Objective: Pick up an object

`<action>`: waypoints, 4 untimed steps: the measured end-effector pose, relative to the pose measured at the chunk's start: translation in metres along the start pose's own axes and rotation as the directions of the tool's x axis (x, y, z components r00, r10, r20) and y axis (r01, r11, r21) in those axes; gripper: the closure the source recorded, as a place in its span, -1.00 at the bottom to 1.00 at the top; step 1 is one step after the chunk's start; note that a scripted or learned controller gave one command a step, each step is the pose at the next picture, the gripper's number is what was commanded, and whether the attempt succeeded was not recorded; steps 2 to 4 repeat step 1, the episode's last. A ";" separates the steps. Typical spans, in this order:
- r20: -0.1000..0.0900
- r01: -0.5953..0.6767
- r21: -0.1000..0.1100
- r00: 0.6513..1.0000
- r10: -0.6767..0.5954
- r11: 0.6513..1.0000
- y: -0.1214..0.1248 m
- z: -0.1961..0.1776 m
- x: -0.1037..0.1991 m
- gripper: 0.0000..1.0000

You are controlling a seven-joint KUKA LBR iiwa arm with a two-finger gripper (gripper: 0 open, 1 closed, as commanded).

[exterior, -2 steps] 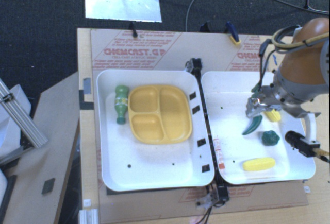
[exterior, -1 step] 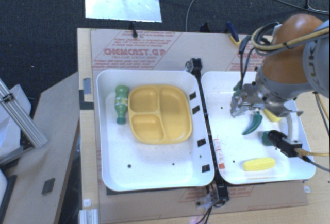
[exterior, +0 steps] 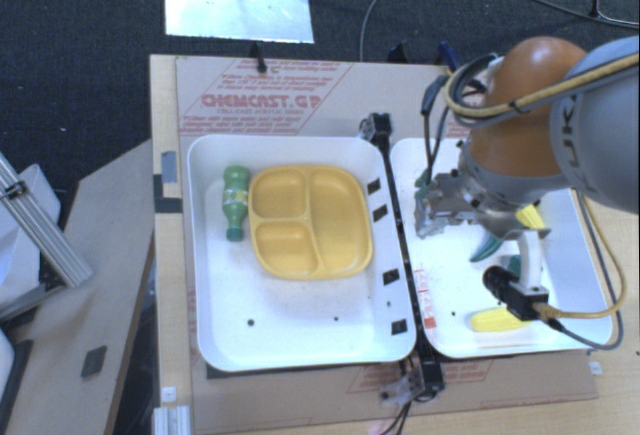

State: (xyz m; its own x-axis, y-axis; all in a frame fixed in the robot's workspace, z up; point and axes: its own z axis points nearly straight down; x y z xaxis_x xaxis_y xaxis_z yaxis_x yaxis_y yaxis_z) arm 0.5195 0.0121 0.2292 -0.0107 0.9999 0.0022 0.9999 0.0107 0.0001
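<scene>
While the gripper (exterior: 436, 213) hangs over the right bin (exterior: 440, 323) beside the divider, I cannot tell its state. Left of that divider, a yellow plate (exterior: 308, 221) and green bottle (exterior: 235, 202) lie; a yellow object (exterior: 497, 321) lies right of it.

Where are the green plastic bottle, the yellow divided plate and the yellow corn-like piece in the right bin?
Green plastic bottle (exterior: 235, 202): camera view, on the middle of its body.
Yellow divided plate (exterior: 309, 221): camera view, on the ridge between its compartments.
Yellow corn-like piece (exterior: 497, 321): camera view, on its middle, near the bin's front edge.
</scene>
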 end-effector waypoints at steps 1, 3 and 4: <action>0.000 0.001 -0.001 1.000 -0.001 1.000 0.000 -0.008 0.056 1.00; 0.000 0.001 -0.001 1.000 -0.001 1.000 0.000 -0.008 0.056 1.00; 0.000 0.001 -0.001 1.000 -0.001 1.000 0.000 -0.008 0.056 1.00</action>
